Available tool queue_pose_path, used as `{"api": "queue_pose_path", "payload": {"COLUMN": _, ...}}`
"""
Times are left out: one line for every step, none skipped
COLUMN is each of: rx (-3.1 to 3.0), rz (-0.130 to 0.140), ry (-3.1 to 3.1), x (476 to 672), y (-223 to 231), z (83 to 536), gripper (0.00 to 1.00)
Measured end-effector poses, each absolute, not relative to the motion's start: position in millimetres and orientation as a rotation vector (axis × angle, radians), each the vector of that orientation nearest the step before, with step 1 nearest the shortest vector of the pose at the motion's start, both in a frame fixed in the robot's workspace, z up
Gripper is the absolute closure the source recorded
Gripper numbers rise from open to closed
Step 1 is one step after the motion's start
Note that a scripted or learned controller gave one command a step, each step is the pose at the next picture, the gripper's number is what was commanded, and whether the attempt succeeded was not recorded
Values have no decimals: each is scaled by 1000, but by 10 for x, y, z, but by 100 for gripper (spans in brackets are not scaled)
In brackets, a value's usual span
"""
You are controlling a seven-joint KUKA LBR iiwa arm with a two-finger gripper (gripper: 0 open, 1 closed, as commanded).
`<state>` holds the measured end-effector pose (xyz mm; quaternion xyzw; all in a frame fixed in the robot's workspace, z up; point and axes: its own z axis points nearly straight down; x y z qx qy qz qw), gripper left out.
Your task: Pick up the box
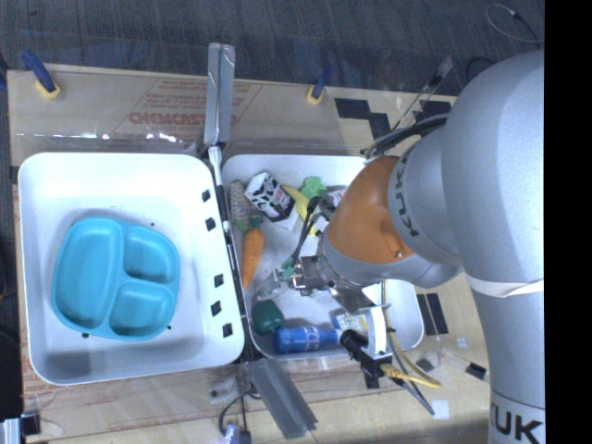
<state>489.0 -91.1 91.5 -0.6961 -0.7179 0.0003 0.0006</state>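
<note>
Brown table (111, 100) carried two white bins under the slanted camera. Nearest, in the right bin (407, 345), lay a blue bottle (305, 338) and a green lump (268, 316); the claw (310, 274) hung just above them, under the arm's wrist, and whether it stood open or closed I could not tell. Nothing showed in its grip, so the lift looked undone. Farther back sat a carrot (251, 252), then the box (269, 196), black-and-white, near the far wall. The left bin (37, 183) held a blue tray (115, 276)
</note>
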Motion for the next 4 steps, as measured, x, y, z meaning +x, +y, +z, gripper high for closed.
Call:
{"api": "queue_pose_path", "payload": {"rx": -2181, "rz": 2, "ry": -2258, "x": 4890, "y": -912, "z": 1007, "gripper": 100}}
{"api": "queue_pose_path", "payload": {"rx": -2014, "rz": 1, "ry": -2410, "x": 4762, "y": -1860, "z": 913, "gripper": 100}}
{"api": "queue_pose_path", "payload": {"rx": -2014, "rz": 1, "ry": -2411, "x": 4763, "y": -1857, "z": 913, "gripper": 0}}
{"api": "queue_pose_path", "payload": {"rx": -2013, "rz": -1, "ry": -2413, "x": 4772, "y": -2100, "z": 922, "gripper": 0}}
